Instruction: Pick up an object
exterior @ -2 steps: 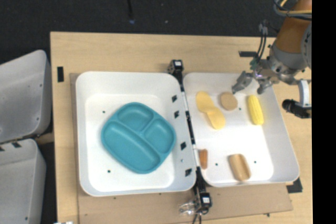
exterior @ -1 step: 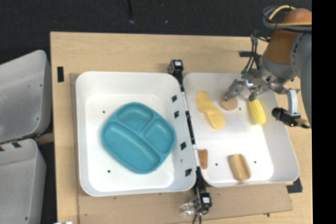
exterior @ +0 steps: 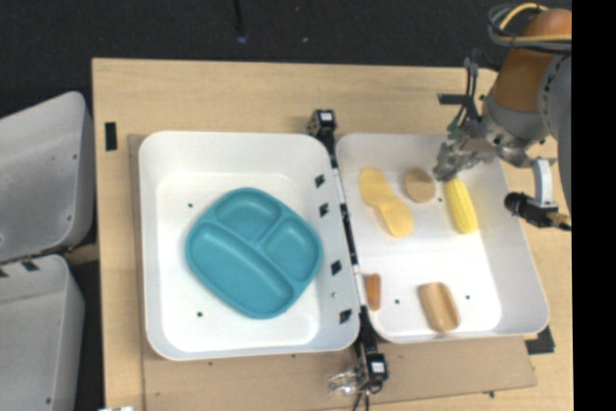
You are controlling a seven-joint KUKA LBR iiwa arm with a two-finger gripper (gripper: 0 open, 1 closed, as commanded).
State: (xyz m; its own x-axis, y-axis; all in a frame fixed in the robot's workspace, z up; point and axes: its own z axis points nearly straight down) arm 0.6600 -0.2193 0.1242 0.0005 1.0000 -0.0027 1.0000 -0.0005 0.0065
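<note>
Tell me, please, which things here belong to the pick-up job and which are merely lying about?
For the job: gripper; corn cob; round biscuit; yellow peanut-shaped piece; bread roll; small orange piece.
Lying about: blue divided plate; left bin.

High slanted overhead view of both bins [exterior: 149, 236]

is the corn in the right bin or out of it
In. The corn lies flat on the right bin floor, inside its rim, just below the gripper.

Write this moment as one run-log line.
gripper: over right bin | nearest: corn, round biscuit | held: nothing seen
</note>
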